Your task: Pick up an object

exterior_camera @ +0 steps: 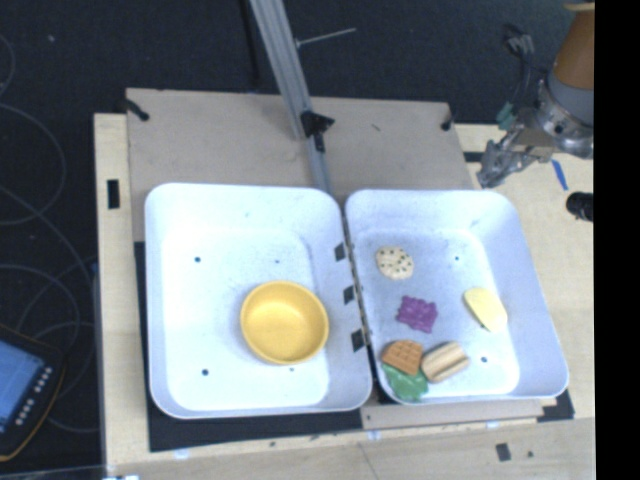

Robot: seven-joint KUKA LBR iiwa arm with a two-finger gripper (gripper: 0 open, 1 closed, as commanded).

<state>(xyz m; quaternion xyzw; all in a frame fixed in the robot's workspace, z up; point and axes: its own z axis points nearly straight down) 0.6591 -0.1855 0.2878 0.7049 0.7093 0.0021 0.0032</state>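
Camera view. The task stands at its beginning, by my judgement: nothing has been lifted, and every candidate object lies in a bin.

The left bin (180,228) carries a yellow bowl (284,322), upright, toward its near right quarter.

The right bin (500,223) carries six small items. A speckled cookie (394,261) sits near the dividing wall. A purple block (417,313) lies just below it, apart from it. A yellow wedge (485,309) rests toward the right wall, well clear of the others. In the near corner a waffle (403,356), a bread roll (444,360) and a green piece (405,385) crowd together; the waffle overlaps the green piece and the roll is just beside or touching the waffle, which one I cannot settle.

The gripper (493,171) hangs at the far right corner of the right bin, over the bench edge beyond the bin's rim, well apart from every item. It touches none of them and nothing is seen between its fingers. Whether it is released or clenched I cannot tell; the end of the tool is too small and dark against the background.

Remaining, as judged: choose an item, travel over it, descend, close, lift. The wedge and the cookie stand isolated and look the easier targets; the clustered corner invites a fouled grasp.
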